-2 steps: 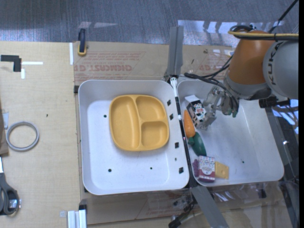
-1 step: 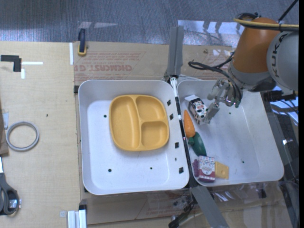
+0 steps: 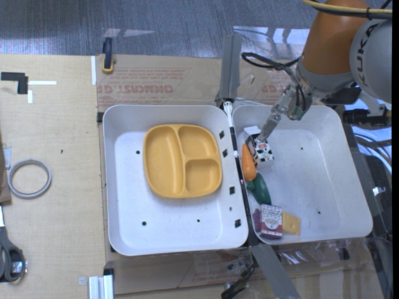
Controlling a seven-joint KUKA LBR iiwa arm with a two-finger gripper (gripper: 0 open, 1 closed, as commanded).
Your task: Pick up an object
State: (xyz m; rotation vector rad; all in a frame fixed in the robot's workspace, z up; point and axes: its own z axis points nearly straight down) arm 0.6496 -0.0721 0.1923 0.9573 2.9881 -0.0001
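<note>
My gripper (image 3: 262, 136) reaches down and to the left from the orange-banded wrist, over the left part of the right bin (image 3: 324, 167). Its tip hangs just above a small white toy with black spots (image 3: 264, 153). Beside that toy, against the bin's left wall, lies an orange carrot-shaped piece (image 3: 248, 164). A green piece (image 3: 260, 189) sits just below the carrot. Nearer the front lie a maroon and white packet (image 3: 270, 222) and a yellow block (image 3: 291, 223). A small white item (image 3: 251, 131) rests left of the gripper tip.
A yellow divided plate (image 3: 182, 161) lies in the left bin (image 3: 124, 217). Left of the bins, a roll of grey tape (image 3: 28, 178) and scissors (image 3: 9, 261) rest on the wooden bench. Cardboard (image 3: 162, 83) lies behind the bins.
</note>
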